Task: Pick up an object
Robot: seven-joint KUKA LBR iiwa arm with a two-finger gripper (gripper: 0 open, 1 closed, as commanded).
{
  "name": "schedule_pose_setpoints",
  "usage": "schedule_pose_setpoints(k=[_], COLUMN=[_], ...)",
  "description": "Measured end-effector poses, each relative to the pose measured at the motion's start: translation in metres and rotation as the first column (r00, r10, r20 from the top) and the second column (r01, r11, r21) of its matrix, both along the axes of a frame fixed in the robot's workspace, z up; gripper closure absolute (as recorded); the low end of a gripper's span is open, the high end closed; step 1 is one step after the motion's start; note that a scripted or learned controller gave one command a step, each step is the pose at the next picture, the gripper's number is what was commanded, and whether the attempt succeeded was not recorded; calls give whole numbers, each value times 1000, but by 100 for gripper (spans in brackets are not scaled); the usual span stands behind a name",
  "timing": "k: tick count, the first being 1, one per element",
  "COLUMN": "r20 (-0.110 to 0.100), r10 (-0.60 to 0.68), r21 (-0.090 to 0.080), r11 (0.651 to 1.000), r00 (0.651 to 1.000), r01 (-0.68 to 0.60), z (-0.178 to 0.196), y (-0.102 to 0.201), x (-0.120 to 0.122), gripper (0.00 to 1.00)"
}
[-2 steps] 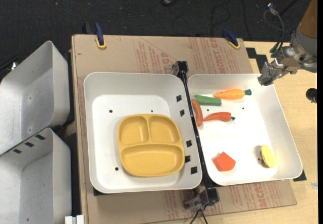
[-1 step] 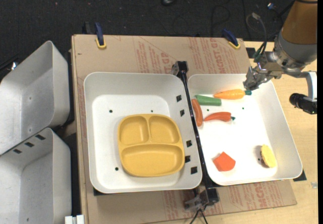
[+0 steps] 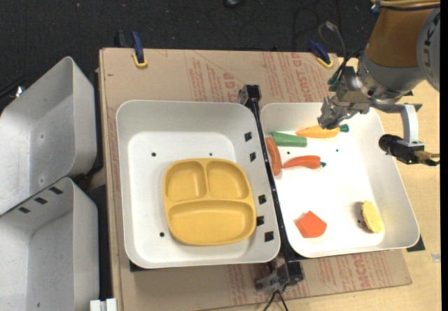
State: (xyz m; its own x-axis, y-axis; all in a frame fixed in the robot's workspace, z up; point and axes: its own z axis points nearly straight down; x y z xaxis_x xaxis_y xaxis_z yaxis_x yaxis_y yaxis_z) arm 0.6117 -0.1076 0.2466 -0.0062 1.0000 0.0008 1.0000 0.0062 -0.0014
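**Gripper poised over the orange-yellow piece in the right bin**

Red lettering is printed across the brown board (image 3: 210, 68) beneath the bins, but it lies reversed and too faint to read with confidence.

The left bin (image 3: 133, 120) holds a yellow divided tray (image 3: 208, 201) with three compartments. The right bin (image 3: 392, 183) holds toy food: a green piece (image 3: 288, 139) near the dividing wall, an orange-red sausage-like piece (image 3: 273, 156) just below it, a red pepper (image 3: 304, 161) beside that, an orange wedge (image 3: 311, 225) towards the near edge, and a yellow corn-like piece (image 3: 370, 217) by the right wall.

An orange-yellow piece (image 3: 318, 132) lies at the far side of the right bin, touching the green piece's end. The gripper (image 3: 334, 119) sits directly over its right end; whether it is released or clenched cannot be told from this angle.
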Motion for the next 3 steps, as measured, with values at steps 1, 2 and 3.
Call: schedule_pose_setpoints(k=[1, 2, 3], r20=[-2, -3, 1], r10=[1, 1, 2], r21=[1, 1, 1], r11=[1000, 1000, 1000], r00=[1000, 1000, 1000], r01=[-1, -1, -2], z=[-14, -24, -14], y=[52, 100, 156], x=[-13, -30, -38], gripper=[100, 100, 100])
